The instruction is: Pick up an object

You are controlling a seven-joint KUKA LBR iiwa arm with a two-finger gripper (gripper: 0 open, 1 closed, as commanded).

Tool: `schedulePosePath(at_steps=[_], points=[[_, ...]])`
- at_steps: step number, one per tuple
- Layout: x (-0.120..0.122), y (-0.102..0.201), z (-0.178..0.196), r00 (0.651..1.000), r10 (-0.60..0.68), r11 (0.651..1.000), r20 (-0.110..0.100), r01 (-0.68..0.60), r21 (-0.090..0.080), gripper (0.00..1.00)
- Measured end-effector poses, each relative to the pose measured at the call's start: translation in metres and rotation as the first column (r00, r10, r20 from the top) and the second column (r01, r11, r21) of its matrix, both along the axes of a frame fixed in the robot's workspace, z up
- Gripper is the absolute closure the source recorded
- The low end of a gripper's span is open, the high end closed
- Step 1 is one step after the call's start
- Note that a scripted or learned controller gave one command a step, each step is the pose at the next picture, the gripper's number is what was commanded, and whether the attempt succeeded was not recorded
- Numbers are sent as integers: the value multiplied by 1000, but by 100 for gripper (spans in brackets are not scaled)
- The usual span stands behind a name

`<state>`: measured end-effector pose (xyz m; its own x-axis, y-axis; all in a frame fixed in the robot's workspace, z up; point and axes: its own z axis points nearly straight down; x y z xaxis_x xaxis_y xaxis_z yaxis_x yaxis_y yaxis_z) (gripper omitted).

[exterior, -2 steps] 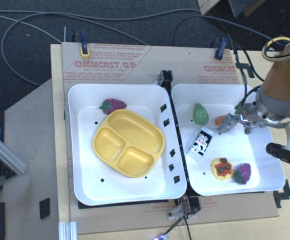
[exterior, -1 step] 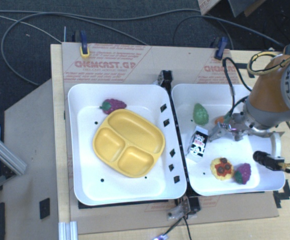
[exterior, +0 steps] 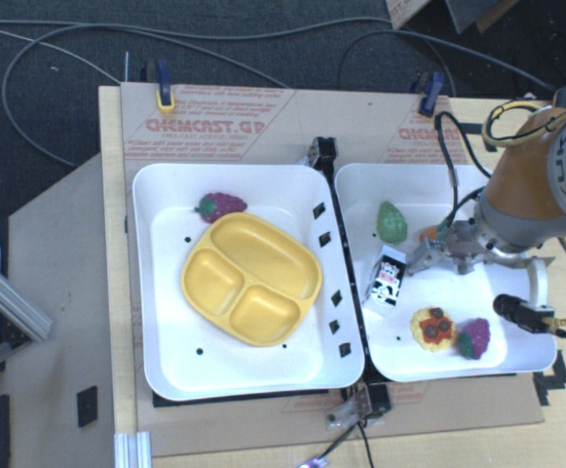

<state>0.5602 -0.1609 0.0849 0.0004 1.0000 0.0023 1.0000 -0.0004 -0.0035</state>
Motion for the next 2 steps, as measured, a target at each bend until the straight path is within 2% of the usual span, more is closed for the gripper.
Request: schedulePosePath(at_steps=[1, 2], points=[[1, 0, 11, 1000, 0, 1000, 2, 0, 0, 100], [-1, -5, 56, 1000, 0, 1000, 8, 0, -4, 100]])
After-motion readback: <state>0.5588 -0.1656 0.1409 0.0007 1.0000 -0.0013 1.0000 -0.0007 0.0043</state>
